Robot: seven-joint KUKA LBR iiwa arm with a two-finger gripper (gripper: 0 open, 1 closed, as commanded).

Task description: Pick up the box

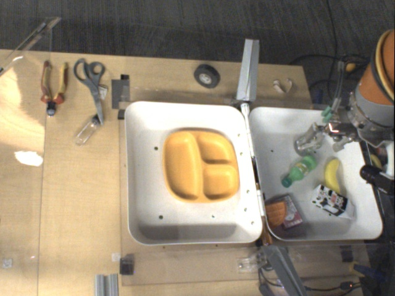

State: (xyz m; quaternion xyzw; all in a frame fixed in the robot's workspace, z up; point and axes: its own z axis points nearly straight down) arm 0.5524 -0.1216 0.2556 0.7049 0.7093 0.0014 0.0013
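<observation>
The box (331, 200), small and white with black and red print, lies in the near right part of the right bin (271, 123). My gripper (310, 138) hangs over the middle of that bin, behind the box and apart from it. It is open and holds nothing. The grey arm with its orange band (375, 85) comes in from the right edge.
The right bin also holds a green bottle (298, 171), a yellow banana (332, 174) and an orange and brown packet (284, 212) at the near left corner. A yellow divided tray (200, 165) fills the left bin (145, 165). Scissors (92, 85), pliers (52, 85) and a tape roll (207, 75) lie on the bench.
</observation>
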